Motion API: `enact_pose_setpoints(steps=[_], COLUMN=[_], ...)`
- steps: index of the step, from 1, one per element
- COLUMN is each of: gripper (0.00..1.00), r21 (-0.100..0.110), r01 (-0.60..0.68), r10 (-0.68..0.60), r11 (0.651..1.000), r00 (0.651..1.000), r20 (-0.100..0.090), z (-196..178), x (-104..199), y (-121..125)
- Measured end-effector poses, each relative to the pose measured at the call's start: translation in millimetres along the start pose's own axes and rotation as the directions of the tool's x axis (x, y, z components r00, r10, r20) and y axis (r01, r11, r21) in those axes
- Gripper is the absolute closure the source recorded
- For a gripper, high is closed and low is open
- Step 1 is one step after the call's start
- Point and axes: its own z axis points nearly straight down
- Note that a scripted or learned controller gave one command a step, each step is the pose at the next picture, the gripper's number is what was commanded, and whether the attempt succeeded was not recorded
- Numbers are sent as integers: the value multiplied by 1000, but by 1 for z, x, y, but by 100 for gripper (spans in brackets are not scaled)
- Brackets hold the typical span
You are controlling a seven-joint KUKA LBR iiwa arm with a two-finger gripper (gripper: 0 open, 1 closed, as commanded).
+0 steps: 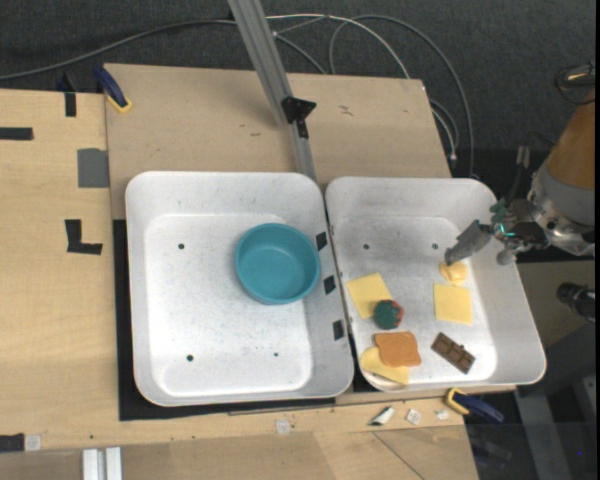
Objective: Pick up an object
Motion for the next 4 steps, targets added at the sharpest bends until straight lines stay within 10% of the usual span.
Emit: enact_pose_setpoints(steps=[4], gripper=[0], r21=[-2], r01=[-1], r10=[1], r11=[1000], r00=[1000], r20=[3], z=[133], x=[-11], y=[8])
